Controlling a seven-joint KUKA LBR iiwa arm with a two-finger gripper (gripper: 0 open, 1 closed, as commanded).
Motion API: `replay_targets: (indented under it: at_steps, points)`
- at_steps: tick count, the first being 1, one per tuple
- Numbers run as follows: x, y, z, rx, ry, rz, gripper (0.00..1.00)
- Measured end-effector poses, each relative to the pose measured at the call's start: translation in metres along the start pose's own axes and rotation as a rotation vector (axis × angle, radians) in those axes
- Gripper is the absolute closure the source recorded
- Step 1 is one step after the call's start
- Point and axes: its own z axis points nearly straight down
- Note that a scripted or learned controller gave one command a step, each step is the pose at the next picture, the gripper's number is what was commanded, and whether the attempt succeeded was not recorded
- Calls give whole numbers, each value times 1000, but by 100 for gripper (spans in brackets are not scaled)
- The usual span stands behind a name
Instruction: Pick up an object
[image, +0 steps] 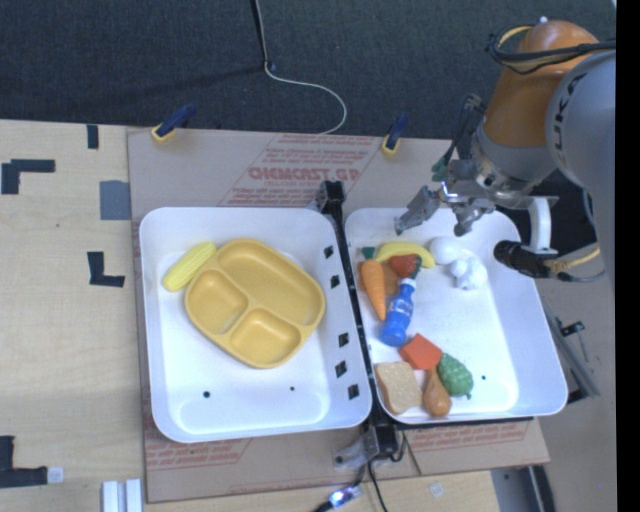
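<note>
Right bin (520, 330): blue bottle (398, 312) w/ white cap; tool (441, 215) spread open, holding nothing.

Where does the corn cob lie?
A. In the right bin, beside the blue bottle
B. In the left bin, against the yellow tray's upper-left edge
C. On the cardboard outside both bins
B: the corn cob rests in the left bin, touching the yellow tray.

The right bin (520, 330) has bare floor along its right half. Its left side is crowded: carrot (373, 287), blue bottle (399, 312), red block (421, 352), bread (398, 386). In the left bin (160, 330), the yellow tray (255, 300) fills the middle; its front strip lies bare.
</note>
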Motion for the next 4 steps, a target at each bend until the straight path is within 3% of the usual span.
replay_targets:
  at_steps: [2, 3, 4]
  points:
    - [10, -8, 114, 3, 0, 0, 0]
    - [9, -8, 142, -7, -5, 0, 0]
    - [9, -9, 130, 4, -1, 1, 100]
